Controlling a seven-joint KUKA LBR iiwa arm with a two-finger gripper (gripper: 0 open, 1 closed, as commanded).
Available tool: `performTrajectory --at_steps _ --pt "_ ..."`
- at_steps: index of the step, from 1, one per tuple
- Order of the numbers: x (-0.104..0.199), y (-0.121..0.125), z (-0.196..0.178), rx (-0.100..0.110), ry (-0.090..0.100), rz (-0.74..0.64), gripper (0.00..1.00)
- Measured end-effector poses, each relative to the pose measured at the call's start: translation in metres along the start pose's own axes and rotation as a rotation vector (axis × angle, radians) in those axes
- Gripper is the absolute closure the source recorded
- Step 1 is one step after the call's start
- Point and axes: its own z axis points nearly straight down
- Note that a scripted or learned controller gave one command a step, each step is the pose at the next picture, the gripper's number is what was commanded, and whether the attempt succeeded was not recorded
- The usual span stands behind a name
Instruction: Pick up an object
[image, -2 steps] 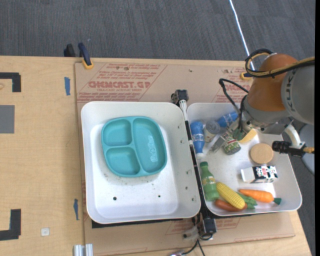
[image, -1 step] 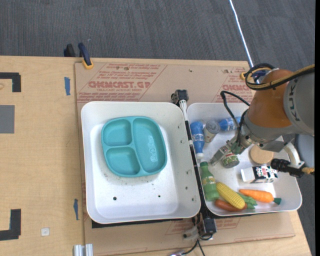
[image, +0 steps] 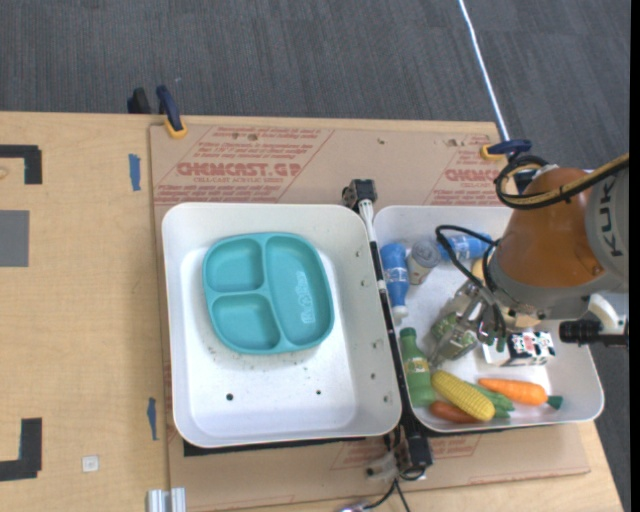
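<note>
My gripper (image: 450, 340) hangs low in the middle of the right bin (image: 592, 398), below the orange wrist band, pointing down and to the left. Its tip is just right of a green bottle (image: 413, 362) and just above a yellow corn cob (image: 463, 394). An orange carrot (image: 513, 389) lies to the right of the corn. A small black-and-white carton (image: 529, 345) sits beside the gripper's right side. A blue bottle (image: 394, 268) lies at the bin's far left. I see nothing lifted off the bin floor.
The left bin (image: 180, 330) holds a teal divided plate (image: 268, 292). A grey round piece (image: 426, 256) lies near the blue bottle. A reddish item (image: 450, 412) peeks out under the corn. The arm's body covers the right bin's upper right part.
</note>
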Motion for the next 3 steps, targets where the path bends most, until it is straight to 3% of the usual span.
performTrajectory --at_steps 1,2,3 --pt "-0.066 0.019 0.000 -0.001 -0.005 -0.353 0.00" --pt "-0.029 0.014 0.000 -0.001 0.001 -0.584 0.00" --pt "-0.009 -0.067 0.000 0.001 0.001 -0.916 0.00"
